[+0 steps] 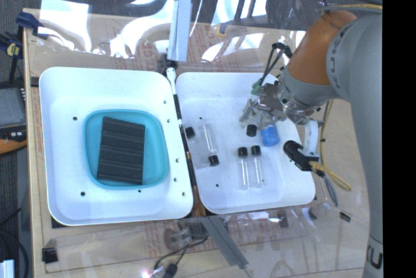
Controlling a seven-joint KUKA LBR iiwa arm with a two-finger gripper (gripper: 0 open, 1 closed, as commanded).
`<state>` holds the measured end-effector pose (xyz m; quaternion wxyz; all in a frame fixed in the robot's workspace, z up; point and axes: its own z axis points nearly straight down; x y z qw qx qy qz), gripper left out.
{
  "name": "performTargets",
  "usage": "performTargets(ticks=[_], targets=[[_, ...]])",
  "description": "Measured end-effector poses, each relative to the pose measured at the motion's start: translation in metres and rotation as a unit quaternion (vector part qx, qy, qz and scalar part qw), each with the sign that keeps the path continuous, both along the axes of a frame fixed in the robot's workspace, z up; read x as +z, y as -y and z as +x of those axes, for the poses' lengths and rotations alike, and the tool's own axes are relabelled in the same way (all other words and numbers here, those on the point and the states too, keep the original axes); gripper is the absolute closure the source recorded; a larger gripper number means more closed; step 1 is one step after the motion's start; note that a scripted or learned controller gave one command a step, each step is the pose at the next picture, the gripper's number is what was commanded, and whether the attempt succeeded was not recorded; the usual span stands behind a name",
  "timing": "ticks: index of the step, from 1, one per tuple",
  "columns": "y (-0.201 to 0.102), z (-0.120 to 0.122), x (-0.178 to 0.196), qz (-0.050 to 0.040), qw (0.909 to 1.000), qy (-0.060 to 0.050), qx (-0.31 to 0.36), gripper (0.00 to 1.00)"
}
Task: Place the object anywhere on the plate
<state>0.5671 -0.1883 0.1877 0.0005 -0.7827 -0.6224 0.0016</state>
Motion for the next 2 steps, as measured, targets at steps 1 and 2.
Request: performTargets(ticks=[1, 2], targets=[[-0.056, -0.043, -0.014, 0.0018, 0.997, -0.001, 0.077, 1.0], [-0.141, -0.031, 0.003, 0.0009, 0.9941, 0.0, 0.108, 1.0]])
